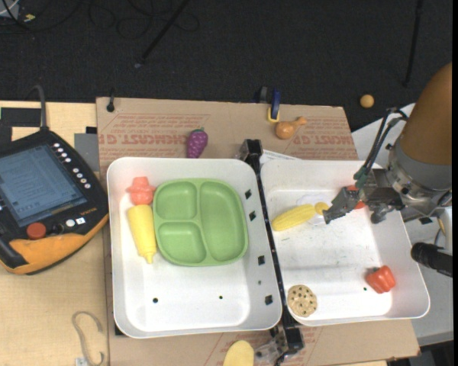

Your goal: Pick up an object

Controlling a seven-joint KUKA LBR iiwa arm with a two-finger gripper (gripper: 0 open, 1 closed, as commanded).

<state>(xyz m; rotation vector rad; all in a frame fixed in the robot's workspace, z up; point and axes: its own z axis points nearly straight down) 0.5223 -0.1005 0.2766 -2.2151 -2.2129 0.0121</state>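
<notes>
My gripper [337,207] hangs over the right bin [343,269], its dark fingers right next to the tip of a yellow corn cob [296,216] that lies on the bin floor. Nothing shows between the fingers. A red pepper [380,279] sits near the bin's right front corner and a round speckled cookie [301,300] lies at its front left. In the left bin [183,300] a green divided plate [199,221] rests beside a yellow bottle-shaped toy [143,231] and a pink toy [140,191].
A teach pendant [38,193] lies on the bench at far left. A purple grape bunch [197,142] and an orange toy [288,127] sit on the cardboard behind the bins. A yellow lemon-like toy [239,353] lies in front of the bins.
</notes>
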